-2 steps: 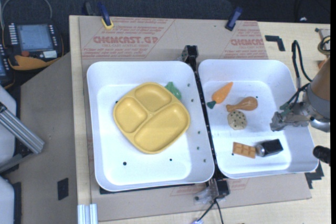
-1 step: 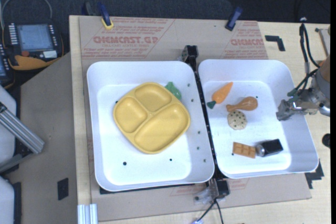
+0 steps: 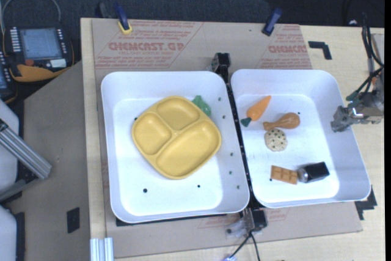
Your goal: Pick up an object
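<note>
— Yellow plastic on the left: a divided plate [image 3: 177, 143] lying flat in the left bin [image 3: 119, 131], with something green [image 3: 202, 104] poking out from under its far edge. Is that the target?

— Could be anything; the task names no particular object. I'd judge the right bin [image 3: 348, 131] the likelier place, since it lies nearer the arm. Moving rightward through it: a toy carrot [image 3: 259, 108] at the near-left, then a drumstick [image 3: 283, 121], a cookie [image 3: 275, 140] just below it, a brown wafer [image 3: 284, 175] and, touching its right end, a small black block [image 3: 314, 172].

— And the gripper?

— The gripper [image 3: 346, 115] hangs over the right bin's right rim, apart from every item. Nothing sits between its parts. Whether it is spread or pressed together I cannot tell; it is too small and cluttered with cable.

— So which step are we at?

— The approach, I'd say, with no grasp made. The drumstick and black block lie closest, both to the gripper's left, well inside the rim. Next it needs to travel leftward over one item, line up across its narrow side, then descend.
</note>
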{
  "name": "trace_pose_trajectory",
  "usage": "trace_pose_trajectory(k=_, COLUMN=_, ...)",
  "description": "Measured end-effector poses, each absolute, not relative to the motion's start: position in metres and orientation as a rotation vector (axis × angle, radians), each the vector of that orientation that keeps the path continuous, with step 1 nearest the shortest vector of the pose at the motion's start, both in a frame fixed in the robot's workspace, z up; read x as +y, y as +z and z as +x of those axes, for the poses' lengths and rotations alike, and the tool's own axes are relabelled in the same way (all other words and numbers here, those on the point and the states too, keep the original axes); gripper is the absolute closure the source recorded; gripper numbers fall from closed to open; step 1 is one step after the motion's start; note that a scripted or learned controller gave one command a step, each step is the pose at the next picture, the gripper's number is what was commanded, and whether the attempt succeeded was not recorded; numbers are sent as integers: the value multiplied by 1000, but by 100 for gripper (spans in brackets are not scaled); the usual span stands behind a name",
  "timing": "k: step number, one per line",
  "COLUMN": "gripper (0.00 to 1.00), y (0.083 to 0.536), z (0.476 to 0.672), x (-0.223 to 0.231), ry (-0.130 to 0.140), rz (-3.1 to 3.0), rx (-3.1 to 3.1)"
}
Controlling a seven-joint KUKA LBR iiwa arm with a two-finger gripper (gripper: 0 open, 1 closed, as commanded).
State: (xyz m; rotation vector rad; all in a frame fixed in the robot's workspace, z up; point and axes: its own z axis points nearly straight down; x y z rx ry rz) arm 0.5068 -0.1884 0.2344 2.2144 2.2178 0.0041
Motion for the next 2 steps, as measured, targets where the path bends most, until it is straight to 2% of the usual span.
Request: trace_pose_trajectory(k=2, gripper=100, y=243, z=550, x=-83, ry=2, rz=2219, rx=2221)
